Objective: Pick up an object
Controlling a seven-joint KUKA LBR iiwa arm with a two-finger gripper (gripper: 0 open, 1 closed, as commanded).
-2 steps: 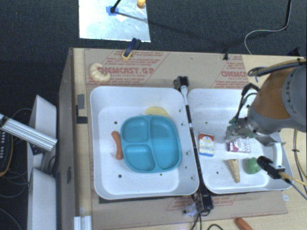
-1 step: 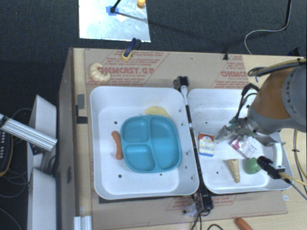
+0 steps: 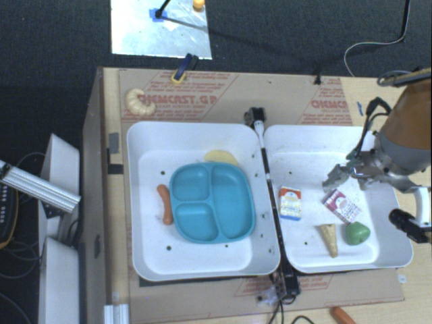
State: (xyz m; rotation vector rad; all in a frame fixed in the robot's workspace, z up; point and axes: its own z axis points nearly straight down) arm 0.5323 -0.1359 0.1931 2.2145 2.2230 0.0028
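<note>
Four items are lying in the right bin, and the gripper, fingers spread and holding nothing, is hovering just above the red-and-white packet, whose long axis is running diagonally toward the green fruit.

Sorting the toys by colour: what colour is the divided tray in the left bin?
Light blue; the tray shows clearly in the camera view.

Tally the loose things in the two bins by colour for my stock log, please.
Blue: 1, divided plate
Orange: 1, sausage
Yellow: 1, flat piece behind the plate
Red and white: 2, small carton, packet
Tan: 1, cone
Green: 1, round fruit
Total: 7
</note>
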